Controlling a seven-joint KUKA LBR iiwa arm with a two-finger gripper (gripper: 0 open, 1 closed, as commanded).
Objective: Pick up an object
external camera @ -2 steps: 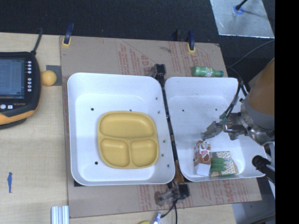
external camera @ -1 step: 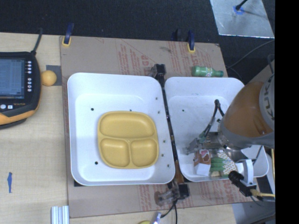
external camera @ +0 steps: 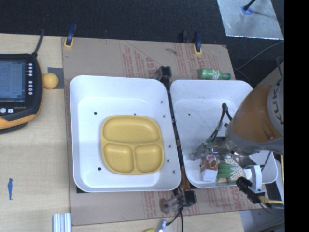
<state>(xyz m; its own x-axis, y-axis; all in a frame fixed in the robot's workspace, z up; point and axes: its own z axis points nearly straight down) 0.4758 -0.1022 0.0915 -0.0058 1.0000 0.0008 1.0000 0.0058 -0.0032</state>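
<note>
The arm reaches down into the right bin, its gripper low over a small heap of objects near that bin's front edge; whether the gripper is apart, together or clamped on anything cannot be told, since the wrist hides it. The heap is the likely target: a small brown-and-white carton lies touching a green-patterned packet, both just beside the bin's front wall. Both look light; the carton seems stiff enough to take a squeeze across its narrow sides, while the packet looks softer and may crumple or slip, so the carton is probably the safer pick. The front wall crowds the heap, leaving little room for a finger on that side; the back half of the right bin is bare and gives open room to lift and withdraw. The left bin carries a yellow divided tray in its middle, well apart from the work. A green bottle lies on the bench behind the right bin, and a teach pendant rests at the bench's left edge.
</note>
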